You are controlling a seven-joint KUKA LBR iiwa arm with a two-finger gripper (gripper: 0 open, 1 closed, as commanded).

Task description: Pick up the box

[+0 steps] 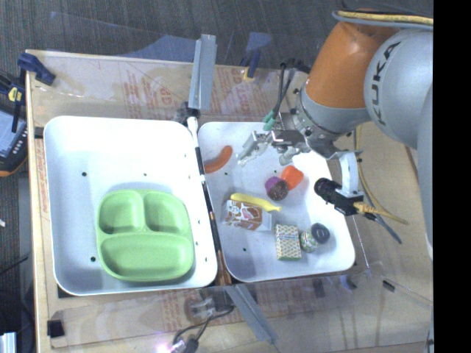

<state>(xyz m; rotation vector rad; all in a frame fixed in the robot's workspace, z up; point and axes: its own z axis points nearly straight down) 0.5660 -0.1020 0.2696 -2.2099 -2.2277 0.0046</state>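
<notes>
Nearest the camera, well below my gripper (266, 143), the small green-and-yellow patterned box (288, 241) lay flat on the floor of the right-hand bin (243, 267), close to its near wall. It sat well apart from my fingers, nothing of mine touching it. Just to its right a small dark round thing with a pale top (318, 234) rested against or very near it; I could not make out what it was. To the box's left, and a little nearer my gripper, lay a brown printed packet (243, 215), with a yellow banana-shaped piece (255, 202) along its upper edge.

Nearer still to my gripper, just below and to its right, a dark purple round object (277, 189) and an orange one (292, 176) sat touching or nearly so. To my gripper's left lay an orange-red sausage-shaped piece (217, 159), by the bin's left wall.

My gripper hung over the far part of that bin, its metal fingers spread apart with nothing between them. My wrist and orange band covered the bin's far right corner, and a black fitting on the arm hid part of its right rim.

Far off to my gripper's left, the other bin (73, 145) held a green divided tray (146, 234).
</notes>
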